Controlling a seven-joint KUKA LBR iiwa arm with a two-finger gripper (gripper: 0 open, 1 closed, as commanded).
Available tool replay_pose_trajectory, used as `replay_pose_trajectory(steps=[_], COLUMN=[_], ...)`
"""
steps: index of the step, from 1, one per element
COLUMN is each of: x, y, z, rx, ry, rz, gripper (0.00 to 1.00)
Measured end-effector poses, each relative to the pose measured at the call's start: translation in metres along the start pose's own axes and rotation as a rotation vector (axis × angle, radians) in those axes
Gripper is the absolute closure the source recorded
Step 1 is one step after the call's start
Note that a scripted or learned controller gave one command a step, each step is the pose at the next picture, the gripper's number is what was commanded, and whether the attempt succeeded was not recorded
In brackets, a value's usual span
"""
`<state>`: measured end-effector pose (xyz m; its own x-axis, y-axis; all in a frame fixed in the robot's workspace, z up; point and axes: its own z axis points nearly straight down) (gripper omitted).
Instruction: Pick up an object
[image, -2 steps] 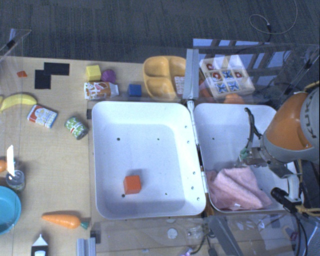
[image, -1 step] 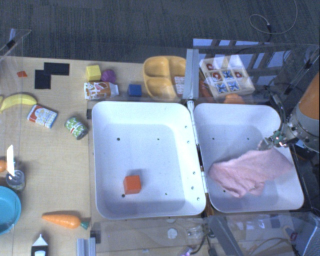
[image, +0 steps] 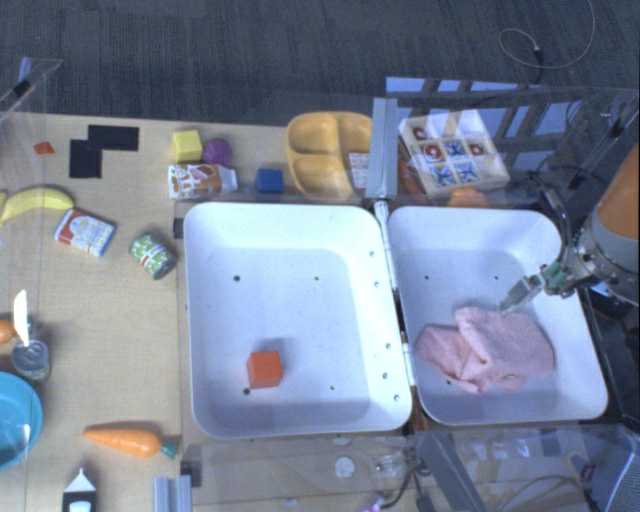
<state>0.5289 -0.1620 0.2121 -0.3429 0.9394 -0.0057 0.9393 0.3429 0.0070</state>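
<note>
A crumpled pink cloth (image: 487, 348) lies in the right bin (image: 470, 235), toward its front. An orange-red cube (image: 265, 369) sits in the left bin (image: 285, 240), near its front left. My gripper (image: 527, 291) hangs low over the right bin, its tip just above the cloth's upper right edge. The grey arm comes in from the right edge of the camera view. Nothing shows between the fingers, and I cannot make out whether they are open or shut.
Outside the bins on the bench lie a banana (image: 32, 203), a small carton (image: 84, 233), a can (image: 153, 255), a carrot (image: 125, 440), a yellow divided dish (image: 325, 153) and a tic-tac-toe board (image: 452, 150).
</note>
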Motion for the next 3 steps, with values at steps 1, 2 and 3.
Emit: replay_pose_trajectory(steps=[1,2,3], x=[0.027,0.031,0.043], y=[0.013,0.050,0.088], z=[0.116,0.122,0.122], rx=[-0.002,-0.007,-0.007], ry=[0.000,0.000,0.000], rz=[-0.116,0.086,0.163], gripper=[0.00,0.00,0.00])
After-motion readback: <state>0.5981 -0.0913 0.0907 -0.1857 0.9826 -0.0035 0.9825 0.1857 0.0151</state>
